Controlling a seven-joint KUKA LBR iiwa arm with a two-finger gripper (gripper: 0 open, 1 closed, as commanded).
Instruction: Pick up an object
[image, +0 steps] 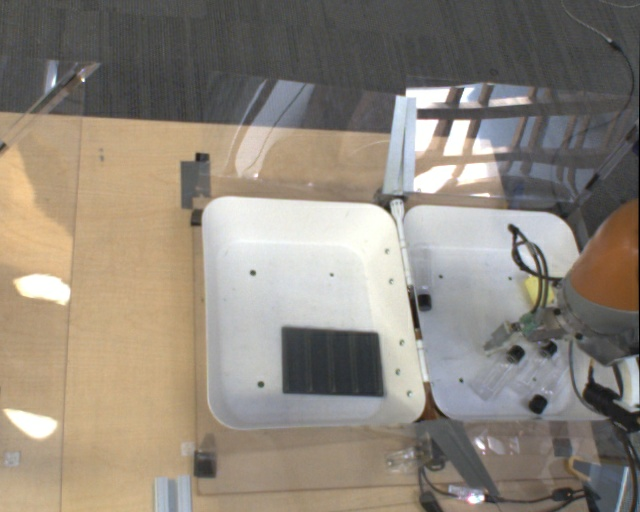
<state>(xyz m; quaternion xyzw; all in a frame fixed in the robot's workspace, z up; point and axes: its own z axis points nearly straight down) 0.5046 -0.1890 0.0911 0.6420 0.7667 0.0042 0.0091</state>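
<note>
Over the right bin's (470, 225) near edge the gripper (520, 345) hangs, fingers' state unclear; left bin (300, 225) holds a dark ridged block (331, 361)

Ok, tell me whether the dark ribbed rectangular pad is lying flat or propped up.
Flat. The dark ribbed rectangular pad lies on the floor of the left white bin, all four edges down.

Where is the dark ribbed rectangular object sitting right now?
The dark ribbed rectangle lies flat in the left bin, toward its near edge and nearer the wall shared with the right bin. The tool is over the right bin, apart from it.
</note>
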